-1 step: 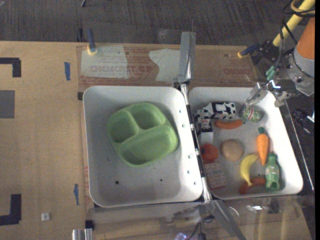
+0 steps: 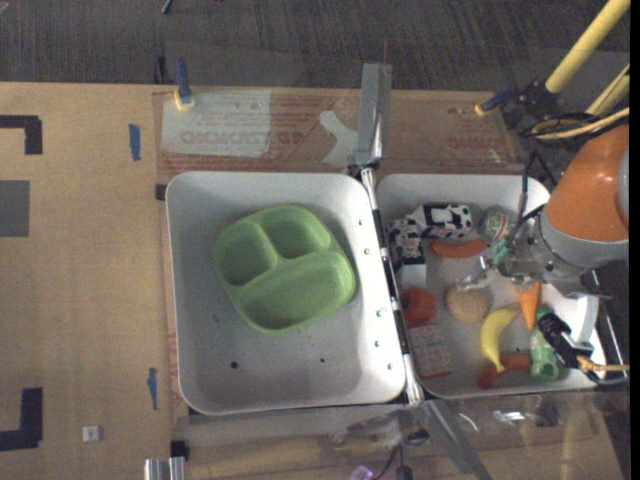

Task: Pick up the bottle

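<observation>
- Gripper: positioned over the right bin, at about 3 o'clock from frame centre, on the grey arm with the orange band entering from the right. Whether it is open or closed cannot be told; the metal parts blur together, and no object can be confirmed in its hold.
- Bottle: a green bottle lies in the right bin at roughly 5 o'clock from the gripper, near the bin's lower right corner, partly overlapped by a black part of the arm's hardware. It is apart from the gripper.
- Banana: yellow, lying just at 9 o'clock from the bottle, curved and roughly upright in the frame.
- Carrot: orange, at 12 o'clock from the bottle, close under the wrist.
- Cow-patterned toy: black and white, at 10 o'clock from the gripper, along the bin's upper left.
- Red round item: at 8 o'clock from the gripper, near the bin's left wall.
- Tan round item: directly at 6 o'clock from the gripper, near it.
- Left bin: holds a green divided plate, tilted, lying in the bin's upper centre.
</observation>
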Controlling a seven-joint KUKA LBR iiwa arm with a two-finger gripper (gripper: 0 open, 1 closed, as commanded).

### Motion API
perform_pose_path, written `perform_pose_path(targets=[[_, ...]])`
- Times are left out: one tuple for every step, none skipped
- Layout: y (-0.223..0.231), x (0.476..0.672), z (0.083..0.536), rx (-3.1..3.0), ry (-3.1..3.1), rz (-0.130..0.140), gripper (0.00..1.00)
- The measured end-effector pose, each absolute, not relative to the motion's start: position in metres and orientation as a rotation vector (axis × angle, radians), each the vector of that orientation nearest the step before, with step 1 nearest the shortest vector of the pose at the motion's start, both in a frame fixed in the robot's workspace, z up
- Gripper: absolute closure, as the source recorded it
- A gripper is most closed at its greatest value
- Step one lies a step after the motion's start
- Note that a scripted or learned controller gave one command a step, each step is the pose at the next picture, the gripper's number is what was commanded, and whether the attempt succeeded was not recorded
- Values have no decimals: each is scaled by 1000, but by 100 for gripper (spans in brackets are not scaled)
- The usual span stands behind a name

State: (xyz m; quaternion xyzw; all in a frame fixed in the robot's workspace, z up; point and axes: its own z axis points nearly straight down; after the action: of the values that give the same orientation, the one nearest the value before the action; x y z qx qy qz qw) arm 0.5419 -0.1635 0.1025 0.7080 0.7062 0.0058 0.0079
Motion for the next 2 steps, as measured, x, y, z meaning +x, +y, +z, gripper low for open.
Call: perform_pose_path(targets=[[-195,527,280,2439,1976,0,0],[-176,506,99,2583,1782,17,0]])
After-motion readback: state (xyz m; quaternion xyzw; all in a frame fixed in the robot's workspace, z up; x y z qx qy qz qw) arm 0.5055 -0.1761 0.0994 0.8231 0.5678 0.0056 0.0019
